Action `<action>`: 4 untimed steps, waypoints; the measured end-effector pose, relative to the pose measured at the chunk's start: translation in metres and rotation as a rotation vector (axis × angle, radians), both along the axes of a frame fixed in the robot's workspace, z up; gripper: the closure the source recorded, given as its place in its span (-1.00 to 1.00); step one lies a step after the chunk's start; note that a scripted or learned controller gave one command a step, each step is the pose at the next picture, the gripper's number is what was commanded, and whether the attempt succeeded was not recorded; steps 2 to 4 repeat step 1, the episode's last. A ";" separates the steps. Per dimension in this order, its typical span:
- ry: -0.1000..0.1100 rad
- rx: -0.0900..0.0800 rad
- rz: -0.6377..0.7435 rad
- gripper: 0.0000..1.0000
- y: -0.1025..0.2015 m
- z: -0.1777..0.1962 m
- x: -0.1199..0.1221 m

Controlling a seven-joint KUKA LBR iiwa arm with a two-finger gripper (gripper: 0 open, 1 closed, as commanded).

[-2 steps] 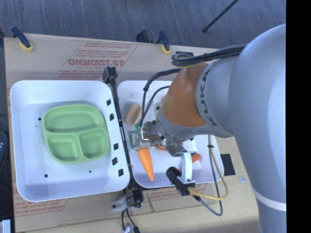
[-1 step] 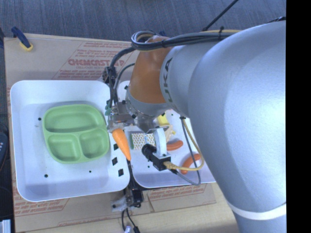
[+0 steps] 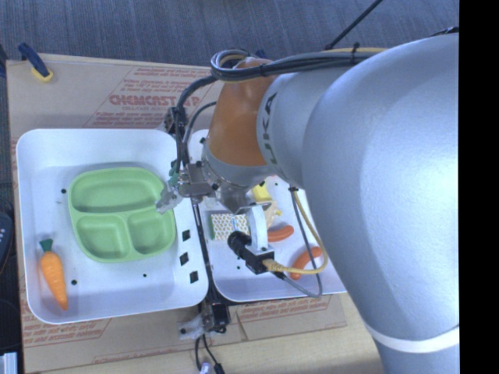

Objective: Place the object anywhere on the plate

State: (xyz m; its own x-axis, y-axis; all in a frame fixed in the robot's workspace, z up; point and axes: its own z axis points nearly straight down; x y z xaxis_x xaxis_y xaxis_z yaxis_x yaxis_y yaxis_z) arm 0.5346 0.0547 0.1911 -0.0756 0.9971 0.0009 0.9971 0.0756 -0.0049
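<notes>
Smooth green three-compartment plate [image 3: 121,213] in left bin [image 3: 31,178]; plush carrot [image 3: 52,275] beside it; fingers' state unclear, maybe hidden.

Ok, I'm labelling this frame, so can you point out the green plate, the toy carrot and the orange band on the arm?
green plate [image 3: 100,193]: camera view, floor of its long upper compartment.
toy carrot [image 3: 53,276]: camera view, middle of its orange body.
orange band [image 3: 238,127]: camera view, its broad face above the wrist.

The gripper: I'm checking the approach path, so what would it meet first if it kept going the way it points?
Probably the green divided plate: the gripper points left at its right rim in the left bin. Height above it is unclear.
</notes>
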 end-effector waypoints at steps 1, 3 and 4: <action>0.001 0.000 0.028 -1.00 0.014 0.000 -0.023; 0.001 0.000 0.028 -1.00 0.014 0.000 -0.023; 0.001 0.000 0.028 -1.00 0.014 0.000 -0.023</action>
